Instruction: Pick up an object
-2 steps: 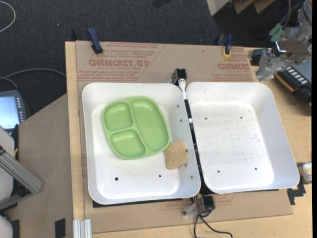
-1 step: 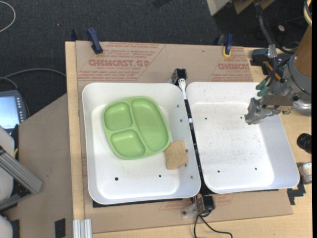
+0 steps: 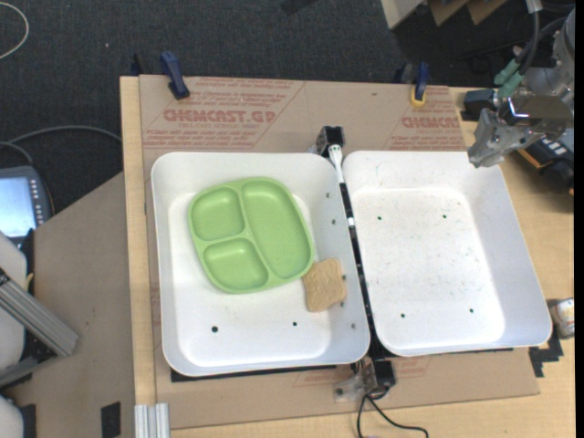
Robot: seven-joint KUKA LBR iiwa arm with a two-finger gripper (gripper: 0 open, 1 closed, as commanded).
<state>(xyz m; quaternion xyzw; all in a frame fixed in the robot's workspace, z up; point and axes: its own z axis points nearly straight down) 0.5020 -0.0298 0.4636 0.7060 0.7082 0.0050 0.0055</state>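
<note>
The green divided plate (image 3: 250,235) is the largest candidate object; we see it lying flat in the left bin (image 3: 182,336), well apart from the gripper (image 3: 484,149) and to the fingers' left across the clamped seam between the two bins. It has three compartments. The tan sponge-like square (image 3: 324,285), the smaller candidate, lies in the same bin, touching the plate's near-right edge and just beside the bin wall, likewise far from the fingers. We see the right bin (image 3: 511,245) beneath and to the left of the fingers; the gripper hangs over its far right corner, at the rim. We cannot tell whether the fingers are spread or pressed together. We see no object between them.
</note>
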